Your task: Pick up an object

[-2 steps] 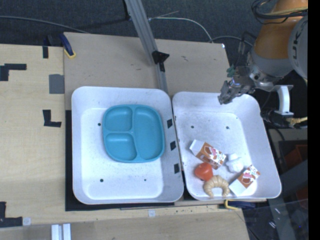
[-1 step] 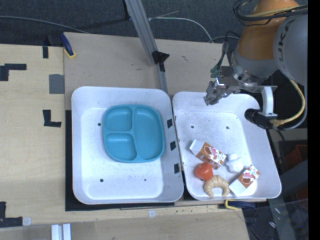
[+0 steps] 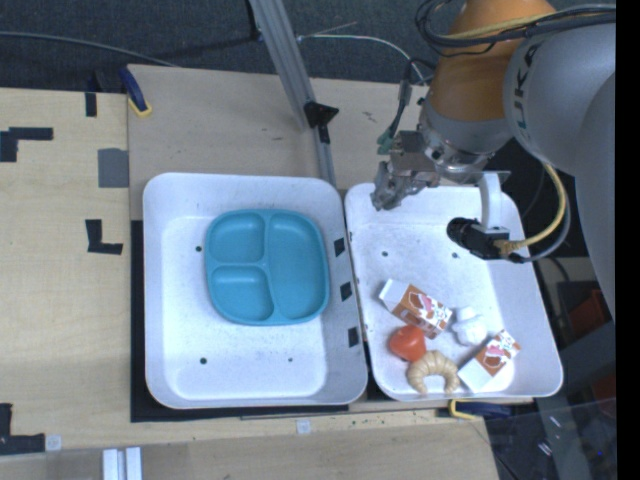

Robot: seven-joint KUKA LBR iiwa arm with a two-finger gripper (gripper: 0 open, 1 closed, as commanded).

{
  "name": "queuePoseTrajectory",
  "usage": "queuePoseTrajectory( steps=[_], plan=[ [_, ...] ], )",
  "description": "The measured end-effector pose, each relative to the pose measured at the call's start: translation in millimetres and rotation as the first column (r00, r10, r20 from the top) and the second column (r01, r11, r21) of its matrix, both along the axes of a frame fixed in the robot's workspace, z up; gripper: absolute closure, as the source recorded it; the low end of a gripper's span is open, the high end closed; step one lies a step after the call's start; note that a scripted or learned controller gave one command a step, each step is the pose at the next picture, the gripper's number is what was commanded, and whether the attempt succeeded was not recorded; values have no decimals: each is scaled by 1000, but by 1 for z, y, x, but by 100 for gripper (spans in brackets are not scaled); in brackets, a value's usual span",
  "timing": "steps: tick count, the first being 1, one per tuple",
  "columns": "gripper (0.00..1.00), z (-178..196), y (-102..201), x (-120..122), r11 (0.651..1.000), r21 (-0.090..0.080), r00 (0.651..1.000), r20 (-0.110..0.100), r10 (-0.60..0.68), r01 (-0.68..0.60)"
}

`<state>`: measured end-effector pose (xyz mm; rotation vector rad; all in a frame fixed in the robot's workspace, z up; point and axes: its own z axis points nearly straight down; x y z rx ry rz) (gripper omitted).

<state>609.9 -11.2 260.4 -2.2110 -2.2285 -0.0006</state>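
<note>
My gripper (image 3: 386, 196) hangs over the far left corner of the right bin (image 3: 520, 268), well away from the objects. Nothing shows between its fingers. At the near end of that bin lie a small orange-and-white carton (image 3: 415, 307), a red tomato (image 3: 406, 342), a tan croissant (image 3: 433, 371), a white lump (image 3: 468, 326) and a second small carton (image 3: 490, 358). They sit close together, the tomato touching the croissant.
The left bin (image 3: 170, 298) holds a blue divided plate (image 3: 267, 266). A grey metal post (image 3: 285, 53) slants down to the bins' far junction. A black cable fitting (image 3: 480, 236) juts over the right bin. Wooden bench surrounds both bins.
</note>
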Motion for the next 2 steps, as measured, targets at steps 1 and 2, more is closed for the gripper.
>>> queuePoseTrajectory(
  steps=[1,2],
  plan=[
    [100,2,56,-11,1000,0,1000,-1,0,0],
    [100,-6,104,-27,1000,-2,1000,-2,-1,1]
  ],
)
